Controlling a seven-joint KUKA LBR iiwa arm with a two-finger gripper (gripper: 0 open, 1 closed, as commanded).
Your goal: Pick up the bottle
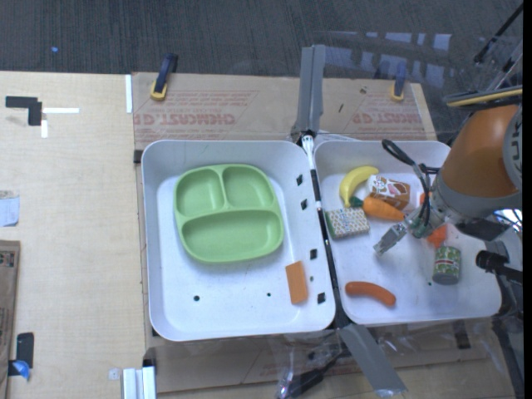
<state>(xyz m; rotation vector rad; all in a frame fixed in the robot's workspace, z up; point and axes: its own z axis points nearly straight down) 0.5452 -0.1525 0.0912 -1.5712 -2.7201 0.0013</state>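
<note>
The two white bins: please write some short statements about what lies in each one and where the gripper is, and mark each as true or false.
1. The green divided plate lies in the left bin. True.
2. The banana lies in the left bin. False: it lies in the right bin, near the divider.
3. The gripper is over the right bin. True.
4. The gripper holds the small can. False: the can stands apart from the gripper, on the bin floor.
5. The red sausage lies on the green divided plate. False: it lies on the floor of the right bin.
6. An orange block lies in the left bin, beside the plate. True.
</note>
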